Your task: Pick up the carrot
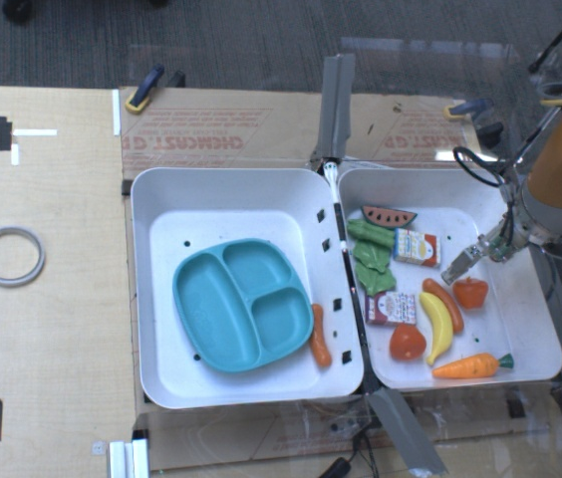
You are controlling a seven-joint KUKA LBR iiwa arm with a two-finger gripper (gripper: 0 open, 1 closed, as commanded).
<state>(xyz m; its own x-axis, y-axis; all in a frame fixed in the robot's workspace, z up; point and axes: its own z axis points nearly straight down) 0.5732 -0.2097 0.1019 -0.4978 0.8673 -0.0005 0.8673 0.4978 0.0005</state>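
The carrot [468, 367], orange with a green stub at its right end, lies flat near the front edge of the right bin [545, 342]. My gripper [460, 264] hangs over the middle of that bin, tilted toward the lower left. It is well behind the carrot, just above a red pepper [471, 293] and a red sausage [441, 302]. Nothing is seen in its grasp.
The right bin also holds a banana [438, 325], a tomato [407, 343], two small cartons [417, 248] [393, 309], green leaves [371, 257] and a watermelon slice [389, 216]. In the left bin [151, 267] are a teal divided plate [242, 305] and an orange stick-shaped piece [319, 336].
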